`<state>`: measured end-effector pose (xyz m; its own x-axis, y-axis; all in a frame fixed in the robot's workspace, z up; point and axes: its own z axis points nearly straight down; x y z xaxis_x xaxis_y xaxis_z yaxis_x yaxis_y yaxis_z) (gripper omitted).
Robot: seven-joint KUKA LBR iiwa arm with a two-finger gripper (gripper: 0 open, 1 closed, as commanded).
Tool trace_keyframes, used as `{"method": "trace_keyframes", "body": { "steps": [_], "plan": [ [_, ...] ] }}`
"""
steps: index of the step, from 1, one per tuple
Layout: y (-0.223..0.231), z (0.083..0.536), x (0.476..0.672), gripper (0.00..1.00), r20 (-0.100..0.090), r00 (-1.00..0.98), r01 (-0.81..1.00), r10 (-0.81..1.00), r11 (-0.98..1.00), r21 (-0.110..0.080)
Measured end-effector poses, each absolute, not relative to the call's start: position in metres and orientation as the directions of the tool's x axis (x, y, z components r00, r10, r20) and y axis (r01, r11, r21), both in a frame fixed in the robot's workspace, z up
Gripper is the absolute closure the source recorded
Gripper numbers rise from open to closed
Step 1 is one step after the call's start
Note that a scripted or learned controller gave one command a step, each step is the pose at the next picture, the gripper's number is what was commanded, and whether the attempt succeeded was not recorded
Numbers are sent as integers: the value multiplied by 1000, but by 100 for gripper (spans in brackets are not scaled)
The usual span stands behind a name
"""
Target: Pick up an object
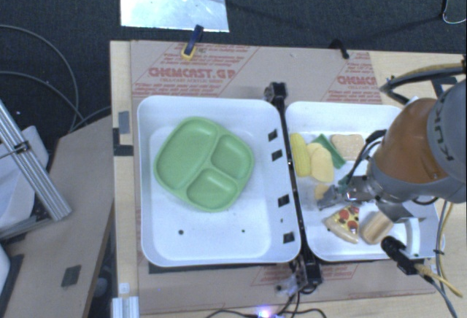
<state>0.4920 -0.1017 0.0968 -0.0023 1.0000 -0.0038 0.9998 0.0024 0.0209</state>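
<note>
The left bin (157, 236) holds a green plate (204, 162). In the right bin (306, 233), corn (298, 151) and a pizza slice (343, 222) lie near the gripper (337, 195), which hangs low over the food, approaching; its opening cannot be told. Next it needs to settle squarely on one item.

Single camera, fixed above bench (241, 65), looks down at slant. Far bench edge toward top of picture, near edge toward bottom. Distance moderate: both white bins fit whole in picture, left bin (157, 236) and right bin (310, 116), with dark floor (58, 3) around bench. Arm (419, 145) enters from right side. Gripper (332, 196) sits over right bin; left bin lies beyond jaws, farther left.
</note>
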Motion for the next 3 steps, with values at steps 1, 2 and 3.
{"method": "trace_keyframes", "body": {
  "steps": [1,2,3],
  "plan": [
    [-110,107,558,0,-2,-6,1000,1000,6,10],
    [-92,88,486,0,2,0,1000,1000,0,-4],
    [-57,190,529,0,0,-10,1000,1000,10,13]
  ]
}}
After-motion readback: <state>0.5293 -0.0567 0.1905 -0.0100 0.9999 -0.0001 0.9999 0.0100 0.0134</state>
